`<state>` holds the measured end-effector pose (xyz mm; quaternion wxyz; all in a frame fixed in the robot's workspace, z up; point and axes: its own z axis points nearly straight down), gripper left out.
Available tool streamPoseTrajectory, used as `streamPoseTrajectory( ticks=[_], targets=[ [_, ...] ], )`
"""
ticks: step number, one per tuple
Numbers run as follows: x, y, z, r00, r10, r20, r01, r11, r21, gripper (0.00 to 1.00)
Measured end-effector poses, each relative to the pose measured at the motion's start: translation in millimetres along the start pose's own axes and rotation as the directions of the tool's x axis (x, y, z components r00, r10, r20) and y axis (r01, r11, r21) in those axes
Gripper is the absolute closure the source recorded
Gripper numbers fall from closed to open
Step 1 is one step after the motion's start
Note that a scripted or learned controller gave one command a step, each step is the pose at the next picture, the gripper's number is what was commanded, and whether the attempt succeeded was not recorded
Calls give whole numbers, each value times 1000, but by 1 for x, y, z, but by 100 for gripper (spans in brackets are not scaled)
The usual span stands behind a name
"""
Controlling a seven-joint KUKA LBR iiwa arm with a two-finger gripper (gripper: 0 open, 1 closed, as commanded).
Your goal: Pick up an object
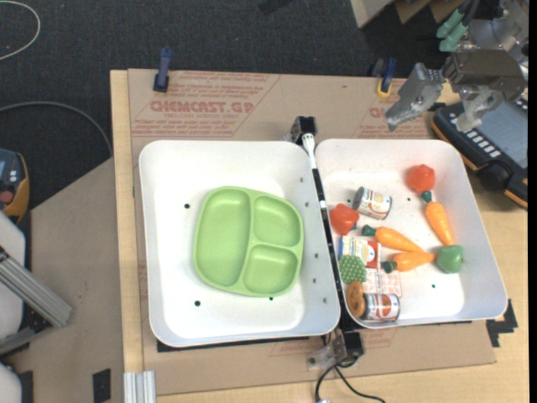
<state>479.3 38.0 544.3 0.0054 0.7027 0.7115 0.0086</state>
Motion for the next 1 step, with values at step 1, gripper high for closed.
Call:
streamPoseTrajectory(
  ticks=[1],
  targets=[
    [-5, 1, -2, 1000, 11, 4, -11, 1000, 15, 100]
  ],
)
